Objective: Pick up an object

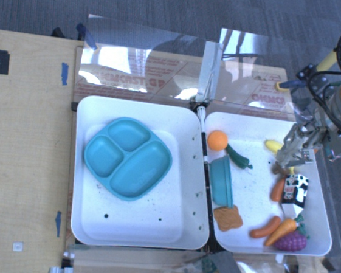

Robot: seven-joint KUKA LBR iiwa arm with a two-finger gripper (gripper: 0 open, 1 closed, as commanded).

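gripper low over the right bin's far side

the left bin (pixel 88 215) holds a blue divided plate (pixel 128 157); red print on the clear panels (pixel 142 77) behind is too blurred to read; the gripper (pixel 288 161) hangs beside a half-hidden yellow toy (pixel 272 145), its grip state impossible to tell; the cow-patterned toy (pixel 297 190) lies just below.

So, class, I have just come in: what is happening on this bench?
A robot arm reaches in from the right, and its gripper hangs over the right bin, near its far right side. That bin holds toy food: an orange ball, a teal tray, carrots and purple grapes. The left bin holds a blue divided plate. Nothing can be seen between the fingers, so no object looks picked up yet.
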